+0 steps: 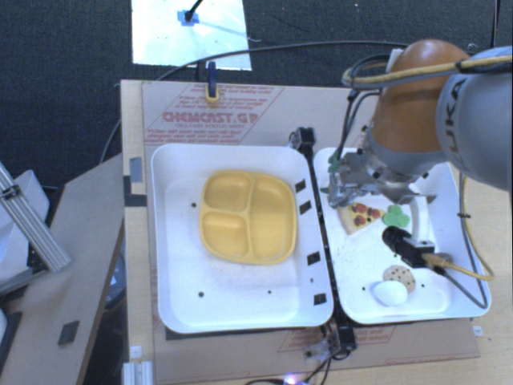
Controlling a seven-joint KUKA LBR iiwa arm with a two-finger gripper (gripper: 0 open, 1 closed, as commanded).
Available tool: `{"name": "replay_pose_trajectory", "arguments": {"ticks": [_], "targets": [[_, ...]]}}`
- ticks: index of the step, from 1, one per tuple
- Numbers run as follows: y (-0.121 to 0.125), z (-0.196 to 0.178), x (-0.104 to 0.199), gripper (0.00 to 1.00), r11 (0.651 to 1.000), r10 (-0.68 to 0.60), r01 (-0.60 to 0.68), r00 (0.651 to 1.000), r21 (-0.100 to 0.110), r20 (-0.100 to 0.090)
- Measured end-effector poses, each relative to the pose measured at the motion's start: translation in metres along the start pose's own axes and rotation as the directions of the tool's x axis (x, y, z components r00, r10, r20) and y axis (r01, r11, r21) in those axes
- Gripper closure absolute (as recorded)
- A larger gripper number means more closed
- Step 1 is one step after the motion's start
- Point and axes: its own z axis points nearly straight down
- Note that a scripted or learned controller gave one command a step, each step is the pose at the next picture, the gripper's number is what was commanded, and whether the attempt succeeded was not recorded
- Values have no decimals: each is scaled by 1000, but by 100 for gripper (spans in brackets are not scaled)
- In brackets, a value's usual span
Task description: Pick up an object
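My gripper [343,192] reaches down into the right bin [449,299] near its upper left part. Its tips hover right beside a toy pizza slice [361,215], at that slice's upper left corner. A green toy [395,216] lies just right of the pizza slice. Near the bin's front lie a chocolate-chip cookie [398,276] and a white egg [391,293]. Nothing is visibly held between the gripper's tips.
The left bin [176,295] holds a yellow divided plate [248,216]. A black divider with clips [314,215] separates the two bins. A black connector with yellow cable [409,249] hangs over the right bin. The bulky arm [425,111] covers the right bin's back.
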Motion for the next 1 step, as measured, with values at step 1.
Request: {"name": "replay_pose_trajectory", "arguments": {"ticks": [1], "targets": [[-1, 0, 46, 100, 1000, -1, 1, 1000, -2, 0]]}}
